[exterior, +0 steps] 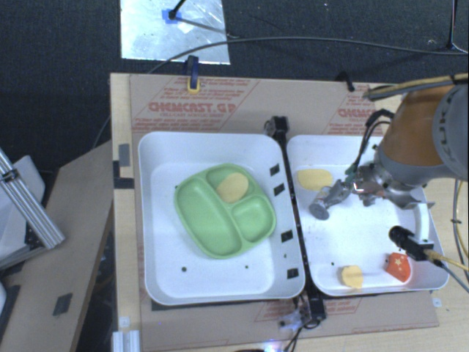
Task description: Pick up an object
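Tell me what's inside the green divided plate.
The green divided plate in the left bin holds one yellowish food piece in its upper compartment. The other two compartments show bare green. Whatever lies beneath the piece is covered.

Gripper [321, 209] finger tips blurred; finger spacing not resolvable. Arm behind it cut off by right frame edge. Red object [398, 267] below-right: identity unclear.
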Controlling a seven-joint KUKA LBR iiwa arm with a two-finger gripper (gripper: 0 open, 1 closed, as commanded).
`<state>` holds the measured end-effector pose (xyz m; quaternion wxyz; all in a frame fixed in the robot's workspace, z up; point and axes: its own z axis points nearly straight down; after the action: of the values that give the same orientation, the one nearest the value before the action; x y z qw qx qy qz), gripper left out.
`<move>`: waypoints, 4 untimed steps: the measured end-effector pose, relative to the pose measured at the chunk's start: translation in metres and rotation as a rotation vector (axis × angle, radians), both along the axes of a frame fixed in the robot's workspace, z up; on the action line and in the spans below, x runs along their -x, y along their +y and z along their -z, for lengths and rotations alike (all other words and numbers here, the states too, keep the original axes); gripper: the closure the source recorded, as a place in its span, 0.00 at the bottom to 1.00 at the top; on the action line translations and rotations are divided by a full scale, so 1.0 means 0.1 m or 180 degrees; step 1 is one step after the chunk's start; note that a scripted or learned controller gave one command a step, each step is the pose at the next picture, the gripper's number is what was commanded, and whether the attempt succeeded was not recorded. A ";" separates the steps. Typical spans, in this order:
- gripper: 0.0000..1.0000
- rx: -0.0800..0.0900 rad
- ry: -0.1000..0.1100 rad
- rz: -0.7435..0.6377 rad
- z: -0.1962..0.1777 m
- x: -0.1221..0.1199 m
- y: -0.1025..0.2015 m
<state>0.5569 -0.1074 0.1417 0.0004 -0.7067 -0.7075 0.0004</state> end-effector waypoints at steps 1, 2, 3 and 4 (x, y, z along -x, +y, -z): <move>0.00 0.0002 -0.0081 -0.0011 0.27 -0.08 0.02; 1.00 0.0004 -0.0067 -0.0003 0.19 -0.06 0.00; 1.00 0.0004 -0.0019 0.0002 -0.36 -0.03 -0.09; 1.00 0.0004 -0.0026 -0.0011 -0.86 -0.05 -0.10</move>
<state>0.5617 -0.1169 0.2278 -0.0029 -0.7056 -0.7087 -0.0020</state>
